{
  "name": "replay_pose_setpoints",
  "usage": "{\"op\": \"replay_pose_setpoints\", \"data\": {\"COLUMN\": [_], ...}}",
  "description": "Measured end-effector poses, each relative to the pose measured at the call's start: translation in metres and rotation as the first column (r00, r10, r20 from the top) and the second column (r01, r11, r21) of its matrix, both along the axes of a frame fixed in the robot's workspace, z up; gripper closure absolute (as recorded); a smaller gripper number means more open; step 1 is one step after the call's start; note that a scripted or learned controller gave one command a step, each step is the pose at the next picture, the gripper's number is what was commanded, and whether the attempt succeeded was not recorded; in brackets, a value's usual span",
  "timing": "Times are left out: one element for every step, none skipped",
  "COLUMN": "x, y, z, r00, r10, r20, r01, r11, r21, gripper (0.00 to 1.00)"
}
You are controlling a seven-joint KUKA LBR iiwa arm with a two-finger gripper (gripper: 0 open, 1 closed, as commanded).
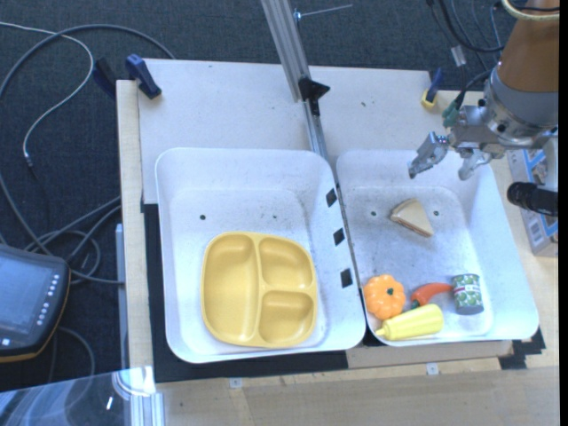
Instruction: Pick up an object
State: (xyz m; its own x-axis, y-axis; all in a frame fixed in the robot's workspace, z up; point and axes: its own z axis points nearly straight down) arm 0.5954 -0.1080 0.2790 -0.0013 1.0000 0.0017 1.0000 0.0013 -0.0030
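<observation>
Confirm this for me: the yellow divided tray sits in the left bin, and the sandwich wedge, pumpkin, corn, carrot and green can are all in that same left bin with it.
Not quite. The camera view shows the yellow divided tray in the left bin, but the sandwich wedge, pumpkin, corn, carrot and green can lie in the right bin.

Arm [531, 51] enters from right, orange band above grey wrist. End effector [446, 162] angled down-left, fingers spread apart, nothing between them.

Off to my left sat a yellow plastic divided tray [260, 289], alone in the left white bin [177, 180], with a dark handheld screen device [27, 302] beside the bench.
</observation>
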Motion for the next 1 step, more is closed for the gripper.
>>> {"op": "replay_pose_setpoints", "data": {"x": [0.0001], "y": [0.0000], "z": [0.0001], "r00": [1.000], "r10": [0.000], "r20": [0.001], "r01": [0.000], "r11": [1.000], "r21": [0.000], "gripper": [0.00]}}
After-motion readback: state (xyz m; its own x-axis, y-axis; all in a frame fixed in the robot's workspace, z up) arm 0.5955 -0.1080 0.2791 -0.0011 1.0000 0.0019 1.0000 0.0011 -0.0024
